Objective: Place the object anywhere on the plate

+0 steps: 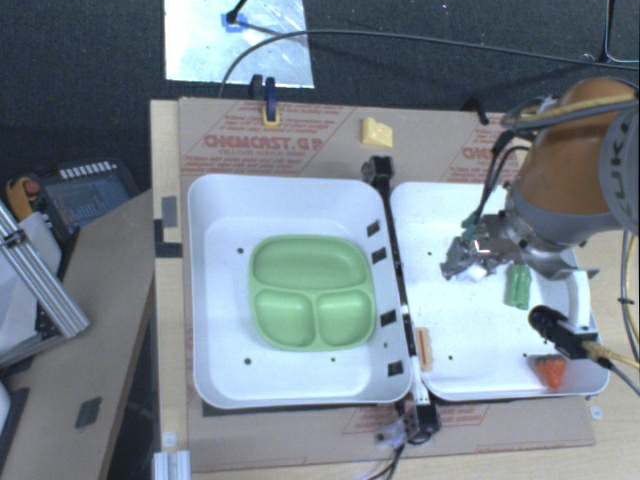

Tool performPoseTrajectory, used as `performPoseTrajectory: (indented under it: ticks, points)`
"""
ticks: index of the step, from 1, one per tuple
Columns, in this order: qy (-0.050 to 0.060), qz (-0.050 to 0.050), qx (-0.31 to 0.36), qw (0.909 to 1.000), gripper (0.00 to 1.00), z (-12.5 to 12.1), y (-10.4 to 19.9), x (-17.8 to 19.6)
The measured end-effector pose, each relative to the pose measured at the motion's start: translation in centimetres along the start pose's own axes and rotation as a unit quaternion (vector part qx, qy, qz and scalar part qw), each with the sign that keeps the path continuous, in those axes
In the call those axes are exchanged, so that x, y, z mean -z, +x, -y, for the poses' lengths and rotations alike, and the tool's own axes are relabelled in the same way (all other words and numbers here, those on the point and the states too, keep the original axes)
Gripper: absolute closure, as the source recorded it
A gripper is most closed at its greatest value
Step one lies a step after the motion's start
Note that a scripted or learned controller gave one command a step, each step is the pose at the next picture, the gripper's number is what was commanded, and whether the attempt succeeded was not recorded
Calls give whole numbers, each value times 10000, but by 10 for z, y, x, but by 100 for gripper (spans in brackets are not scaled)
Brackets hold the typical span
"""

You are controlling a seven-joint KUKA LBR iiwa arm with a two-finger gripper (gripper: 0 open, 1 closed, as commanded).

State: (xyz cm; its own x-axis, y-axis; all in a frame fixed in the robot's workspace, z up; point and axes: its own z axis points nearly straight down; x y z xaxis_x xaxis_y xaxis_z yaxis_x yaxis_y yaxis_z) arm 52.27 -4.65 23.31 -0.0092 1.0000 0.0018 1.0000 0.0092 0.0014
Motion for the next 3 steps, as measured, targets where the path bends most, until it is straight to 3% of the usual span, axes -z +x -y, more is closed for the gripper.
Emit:
performPoseTrajectory:
  ticks: [3]
  points:
    - [3,5,-7,10000,100,-11,157,-12]
